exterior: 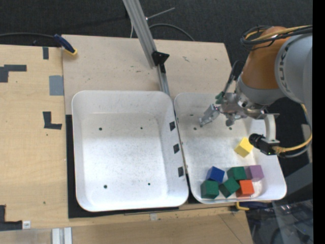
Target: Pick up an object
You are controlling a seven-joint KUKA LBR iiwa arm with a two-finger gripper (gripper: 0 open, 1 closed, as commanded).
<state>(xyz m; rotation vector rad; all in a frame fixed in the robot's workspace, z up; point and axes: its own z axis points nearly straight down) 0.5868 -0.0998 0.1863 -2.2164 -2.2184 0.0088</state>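
Camera view, looking down at a slant. Grey KUKA arm with the orange band (264, 67) comes in from the right, wrist over the upper part of the right shallow white bin (195, 136). Two-finger metal gripper (219, 117) hangs above the bin's bare floor near the top. Two finger tips visible, one pointing left (207, 118) and one further right (231, 120), with a clear gap between them: spread apart, nothing between them. Can't tell if the tips touch the floor or sit above it; angle is poor for that.

Blocks all lie in the right bin. Small yellow cube (244, 147) sits alone by the right wall, below and right of the gripper, apart from it. The rest are clustered at the bottom edge: blue cube (215, 174), dark green cube (209, 189) just below it, second green cube (229, 187) beside that, a third green one (237, 174) behind, orange cube (246, 187) at right, pale purple cube (255, 172) above the orange. They look packed touching one another.

Left shallow white bin (81, 111) sits edge to edge with the right one. A slanted grey metal rail (139, 22) crosses the wooden bench (101, 60) toward the seam between the bins. A blue-and-yellow clamp (66, 44) lies at the upper left of the bench.
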